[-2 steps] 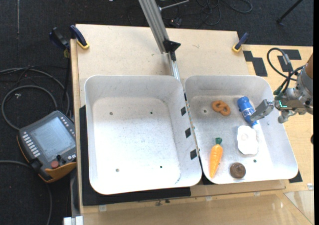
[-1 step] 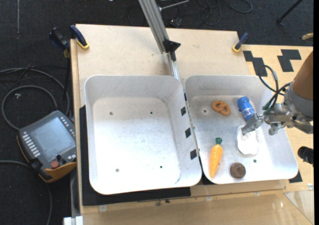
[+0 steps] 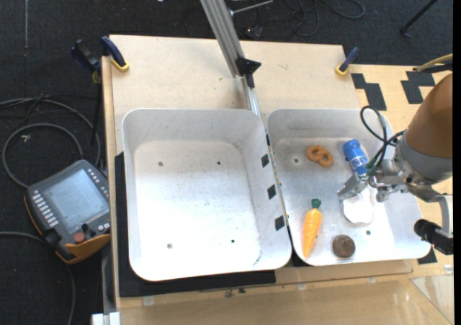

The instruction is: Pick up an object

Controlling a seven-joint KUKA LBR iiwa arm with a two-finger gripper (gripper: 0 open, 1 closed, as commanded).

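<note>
- Over the right bin (image 3: 288, 125), the gripper (image 3: 362, 190) hangs low, reaching in from the right with the grey arm (image 3: 432, 136) behind it.
- Just under and beside the gripper lies a white object (image 3: 357, 210); I cannot tell whether the metal touches it.
- A blue bottle (image 3: 354, 156) lies just behind the gripper, close to the wrist cables.
- Other candidates in this bin: a brown pretzel (image 3: 320, 156) toward the back, an orange carrot (image 3: 311, 228) near the left wall, and a brown round piece (image 3: 344, 246) at the front.
- The left bin (image 3: 137, 172) sits beside it, sharing the middle edge.
- Nothing is visibly between the gripper's jaws, and whether they stand wide or narrow cannot be told from this slant.
- As I judge it, the step in hand is the descent onto a chosen object, most likely the white one; no lift has begun.
- The next move calls for settling squarely over that object, closing on it firmly, then rising straight up without nudging the bottle.
- The white object looks flat and low, so a grip may slip off it.
</note>
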